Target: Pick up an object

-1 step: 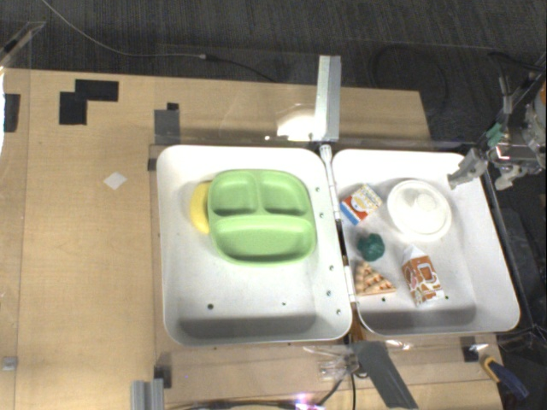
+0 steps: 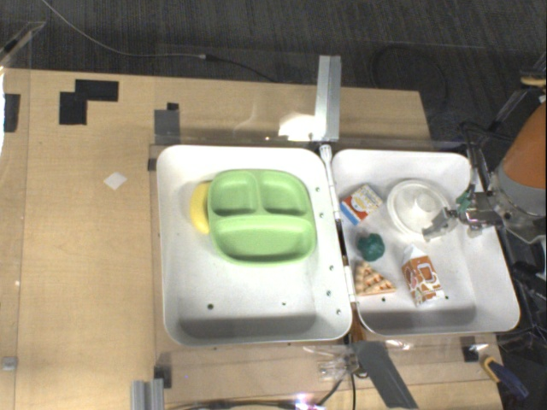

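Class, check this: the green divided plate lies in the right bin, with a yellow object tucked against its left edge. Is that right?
Not quite. The camera view shows the green plate in the left bin, not the right one. The rest stands: a yellow object sits against its left edge.

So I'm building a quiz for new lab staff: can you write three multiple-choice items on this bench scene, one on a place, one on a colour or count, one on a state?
1. Where does the green divided tray lie?
A. left bin
B. right bin
C. on the bench outside the bins

2. What colour is the thing peeking out beside the tray?
A. red
B. yellow
C. blue

3. How does the white bowl stand?
A. flipped upside down
B. upright, open side up
C. stacked on the tray

Answers: 1 A, it rests inside the left bin. 2 B, a yellow edge shows at the tray's left side. 3 B, its hollow faces up, in the right bin near the gripper.
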`<state>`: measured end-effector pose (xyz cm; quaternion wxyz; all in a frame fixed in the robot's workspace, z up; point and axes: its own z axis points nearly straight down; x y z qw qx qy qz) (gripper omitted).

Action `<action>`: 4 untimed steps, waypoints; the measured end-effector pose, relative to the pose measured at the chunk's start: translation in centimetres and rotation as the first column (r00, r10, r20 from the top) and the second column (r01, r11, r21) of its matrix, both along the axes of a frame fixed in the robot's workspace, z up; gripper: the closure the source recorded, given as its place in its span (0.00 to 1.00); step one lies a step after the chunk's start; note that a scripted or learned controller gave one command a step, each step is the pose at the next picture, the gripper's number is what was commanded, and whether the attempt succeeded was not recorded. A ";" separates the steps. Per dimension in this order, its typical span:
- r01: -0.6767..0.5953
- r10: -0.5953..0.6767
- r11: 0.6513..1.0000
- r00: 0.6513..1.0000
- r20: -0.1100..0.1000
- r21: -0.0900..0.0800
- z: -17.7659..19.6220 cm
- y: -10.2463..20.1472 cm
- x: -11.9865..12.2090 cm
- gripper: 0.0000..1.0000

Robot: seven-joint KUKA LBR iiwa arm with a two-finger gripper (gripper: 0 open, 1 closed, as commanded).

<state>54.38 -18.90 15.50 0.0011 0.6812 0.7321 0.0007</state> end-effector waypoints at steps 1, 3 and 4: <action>0.143 -0.143 0.990 0.990 0.009 0.000 -6.7 4.3 -2.5 0.00; 0.089 -0.089 0.996 0.996 0.003 0.001 8.5 11.5 -4.7 1.00; 0.081 -0.081 0.997 0.997 0.006 0.001 9.5 11.5 -4.5 1.00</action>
